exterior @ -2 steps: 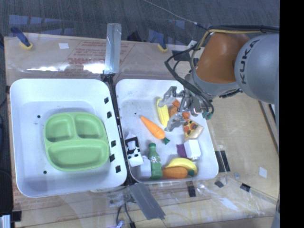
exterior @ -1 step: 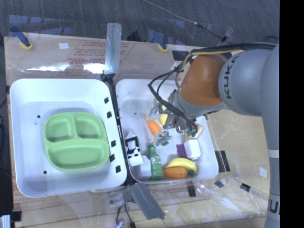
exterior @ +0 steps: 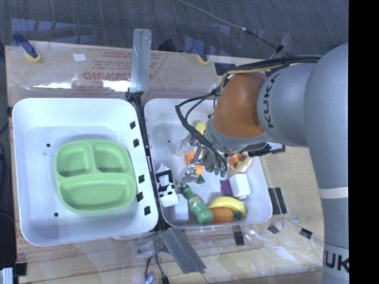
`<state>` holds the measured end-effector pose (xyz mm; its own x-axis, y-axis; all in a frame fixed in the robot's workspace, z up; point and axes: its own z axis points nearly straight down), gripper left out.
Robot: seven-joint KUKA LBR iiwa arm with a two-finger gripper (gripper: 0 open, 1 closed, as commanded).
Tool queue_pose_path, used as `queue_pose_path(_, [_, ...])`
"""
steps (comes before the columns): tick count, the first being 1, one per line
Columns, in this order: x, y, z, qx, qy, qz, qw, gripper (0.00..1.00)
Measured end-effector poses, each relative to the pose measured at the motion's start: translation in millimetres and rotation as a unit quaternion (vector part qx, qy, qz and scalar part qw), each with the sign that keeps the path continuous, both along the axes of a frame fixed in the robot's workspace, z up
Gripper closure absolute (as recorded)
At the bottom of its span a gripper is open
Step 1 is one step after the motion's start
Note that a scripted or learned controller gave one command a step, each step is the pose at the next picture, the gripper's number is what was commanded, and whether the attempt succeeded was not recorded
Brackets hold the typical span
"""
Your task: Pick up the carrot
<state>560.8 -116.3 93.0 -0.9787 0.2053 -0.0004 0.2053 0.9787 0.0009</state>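
Carrot (exterior: 192, 158) | mostly hidden beneath pincer (exterior: 200, 165) | long axis unclear

Slanted overhead view of both bins (exterior: 23, 158)

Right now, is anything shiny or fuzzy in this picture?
In the camera view, the clear plastic sheet behind the bins throws white glare; the orange band on the grey arm looks soft and blurry; the green divided plate is sharp and evenly lit in the left white bin.
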Motion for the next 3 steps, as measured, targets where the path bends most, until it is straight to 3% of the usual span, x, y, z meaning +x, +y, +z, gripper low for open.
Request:
queue_pose_path(1, [2,2,11,-0.0003,-0.001,0.004,1.0000,1.00])
queue_pose_path(2, [-72,22,58,0.0000,0.001,-0.171,0.9853,1.00])
queue_pose_path(3, [-51,8,-2,-0.0002,0.000,-0.009,1.0000,1.00])
